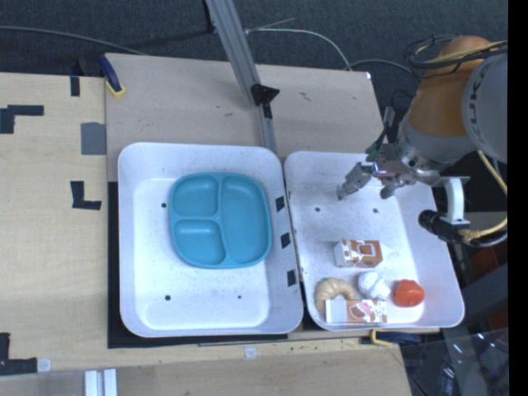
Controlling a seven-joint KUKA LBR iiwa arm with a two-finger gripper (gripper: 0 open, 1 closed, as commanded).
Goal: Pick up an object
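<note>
A grey robot arm with an orange band [445, 97] reaches in from the right, and its two-finger gripper [369, 185] hangs over the far part of the right-hand shallow white plastic bin [318, 221]. The two dark fingers are spread apart with nothing between them. Below the gripper, nearer the camera, a small white and brown printed carton [359, 253] lies on the bin floor. Further toward the near edge sits a cluster of items: a tan croissant-shaped toy pastry [333, 289], a small white rounded object [372, 285], a red round tomato-like toy [407, 293], and a flat white packet with red print [358, 310], all close together or touching. To the gripper's left, across the divide, the left-hand white bin [140, 246] holds a turquoise plastic plate with three compartments [220, 220].
</note>
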